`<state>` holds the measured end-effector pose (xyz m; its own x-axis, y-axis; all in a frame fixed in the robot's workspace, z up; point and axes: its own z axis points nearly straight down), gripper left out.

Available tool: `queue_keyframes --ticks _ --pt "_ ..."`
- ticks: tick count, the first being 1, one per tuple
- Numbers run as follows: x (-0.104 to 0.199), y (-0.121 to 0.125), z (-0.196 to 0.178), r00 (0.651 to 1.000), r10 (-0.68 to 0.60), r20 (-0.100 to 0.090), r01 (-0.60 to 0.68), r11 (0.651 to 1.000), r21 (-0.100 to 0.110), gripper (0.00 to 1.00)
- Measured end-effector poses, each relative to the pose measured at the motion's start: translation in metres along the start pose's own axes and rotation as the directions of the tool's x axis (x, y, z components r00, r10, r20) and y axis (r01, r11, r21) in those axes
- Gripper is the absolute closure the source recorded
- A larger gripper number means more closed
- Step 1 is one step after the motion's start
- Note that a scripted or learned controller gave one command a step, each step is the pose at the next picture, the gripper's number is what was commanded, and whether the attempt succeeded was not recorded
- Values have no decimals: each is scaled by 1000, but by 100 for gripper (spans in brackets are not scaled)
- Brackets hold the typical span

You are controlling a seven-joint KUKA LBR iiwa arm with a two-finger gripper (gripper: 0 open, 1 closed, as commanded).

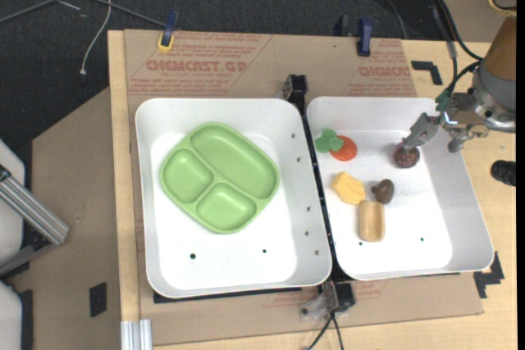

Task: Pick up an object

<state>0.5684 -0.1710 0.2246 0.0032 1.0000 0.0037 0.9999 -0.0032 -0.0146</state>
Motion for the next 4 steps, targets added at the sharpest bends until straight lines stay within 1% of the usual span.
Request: queue_keyframes --ticks 1,2,3,4 --pt "0 3 -8 1000 -3 3 3 1000 -14 0" --pt "7 -4 39 1000 -3 1 3 1000 -9 0" --pt "5 7 92 1000 -3 2 3 1000 -10 0" --pt "6 7 142 1000 -3 1 3 1000 -9 0"
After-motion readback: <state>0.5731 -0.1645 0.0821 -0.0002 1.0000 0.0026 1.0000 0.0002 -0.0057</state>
